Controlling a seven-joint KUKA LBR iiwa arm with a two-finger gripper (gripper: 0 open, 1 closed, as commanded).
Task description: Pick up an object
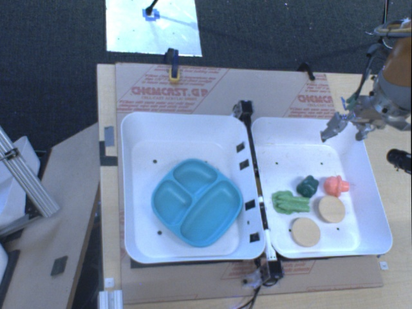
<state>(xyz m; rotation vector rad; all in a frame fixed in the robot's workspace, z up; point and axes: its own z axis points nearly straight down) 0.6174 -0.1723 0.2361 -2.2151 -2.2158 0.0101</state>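
My gripper (348, 126) hangs open and empty over the right bin's (380, 227) far rim; the approach is under way. The green toy (290, 202) lies below; next I must descend.

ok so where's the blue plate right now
In the camera view the blue plate lies in the left bin, toward its near right corner, beside the divider.

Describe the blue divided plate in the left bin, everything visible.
The blue divided plate is light blue, plastic-looking, a rounded square with three compartments: two smaller ones and one long one. It lies flat, right side up, turned at an angle, on the floor of the left bin, nearer its front right. Nothing sits in it.
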